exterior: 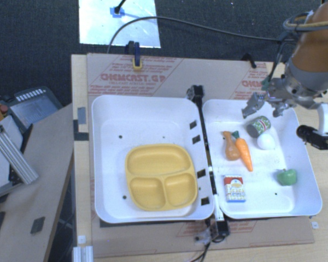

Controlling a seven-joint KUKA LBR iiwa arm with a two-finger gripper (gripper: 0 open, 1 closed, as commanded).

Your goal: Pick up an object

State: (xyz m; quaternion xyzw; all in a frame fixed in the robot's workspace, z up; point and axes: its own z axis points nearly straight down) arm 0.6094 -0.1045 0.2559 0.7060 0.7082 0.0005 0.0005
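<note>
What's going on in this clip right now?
A KUKA arm reaches in from the right, its pincer hovering over the back of the right bin, just above a small green-labelled can. Nothing is held. An egg, a carrot, a green pepper and a small red box lie nearby; the left bin holds a yellow divided tray.

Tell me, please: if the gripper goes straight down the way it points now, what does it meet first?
Probably the small green-labelled can, which lies just below the gripper in the right bin, with the white egg beside it. Depth is unclear from this single slanted view, so it might miss.
</note>
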